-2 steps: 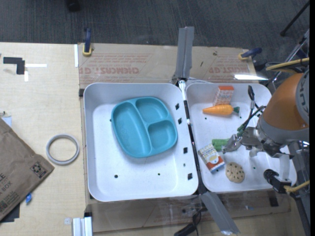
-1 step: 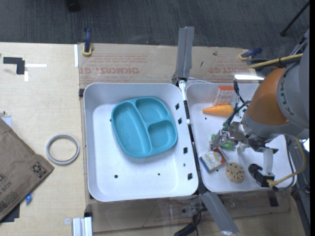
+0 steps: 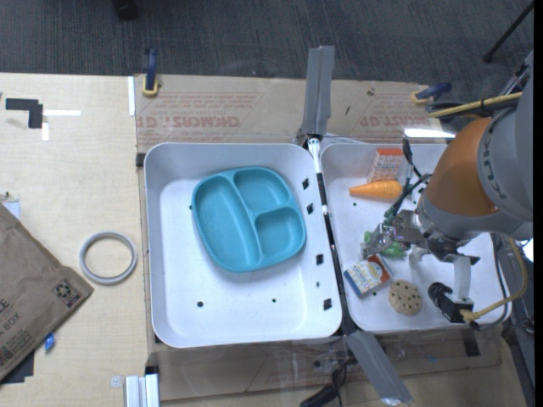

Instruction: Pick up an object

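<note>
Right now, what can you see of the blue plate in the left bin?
The blue plate is a turquoise divided dish, plastic by its look, with rounded corners and three compartments: one long, two smaller. It lies flat and upright on the floor of the left bin, turned at a slant. All compartments look empty. Nothing else touches it.
</note>
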`<action>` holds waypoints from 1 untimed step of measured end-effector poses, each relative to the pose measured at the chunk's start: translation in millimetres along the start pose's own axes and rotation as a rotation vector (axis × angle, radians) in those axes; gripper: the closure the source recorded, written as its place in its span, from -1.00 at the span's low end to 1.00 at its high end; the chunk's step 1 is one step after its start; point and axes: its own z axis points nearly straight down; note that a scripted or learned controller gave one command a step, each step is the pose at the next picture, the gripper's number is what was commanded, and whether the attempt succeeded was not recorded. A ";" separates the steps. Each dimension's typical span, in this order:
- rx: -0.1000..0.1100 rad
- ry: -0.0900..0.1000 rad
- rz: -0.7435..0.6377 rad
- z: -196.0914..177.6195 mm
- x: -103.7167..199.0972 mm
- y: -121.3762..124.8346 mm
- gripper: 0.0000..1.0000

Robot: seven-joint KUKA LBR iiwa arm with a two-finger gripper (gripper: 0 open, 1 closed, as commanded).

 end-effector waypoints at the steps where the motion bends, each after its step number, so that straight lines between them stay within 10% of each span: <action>1: 0.002 -0.001 -0.001 -8.1 -0.7 -0.5 1.00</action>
